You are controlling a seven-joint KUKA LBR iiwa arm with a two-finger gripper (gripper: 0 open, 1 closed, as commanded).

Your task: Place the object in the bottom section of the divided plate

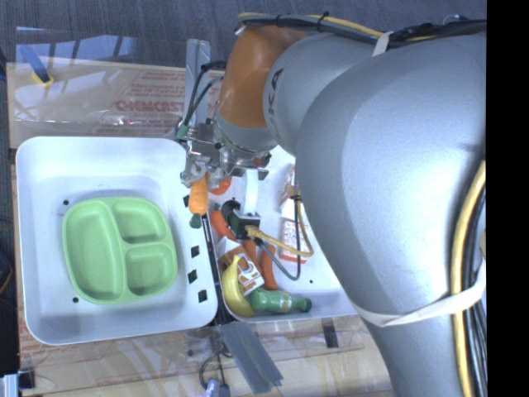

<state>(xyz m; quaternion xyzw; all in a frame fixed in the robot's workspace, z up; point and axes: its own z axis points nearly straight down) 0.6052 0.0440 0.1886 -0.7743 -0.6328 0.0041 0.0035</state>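
Nearest the camera, at the front edge of the worktop [124, 362], the right bin [326, 284] holds a heap of toy food: a banana [234, 292], a green bottle [277, 303] lying on its side and a carrot [221, 223], piled together because this is my supply side.

Beside it, the left bin [33, 222] carries the green divided plate [120, 248], flat and unloaded, its sections open to receive. Which section counts as the bottom one I judge only by the view's lower edge.

Farther back, my end effector [201, 190] hangs over the wall between the bins. A small orange object [198, 197] sits right at its tip; I judge this the task's thing, not yet over the plate. Whether it is truly pinched, I cannot tell.
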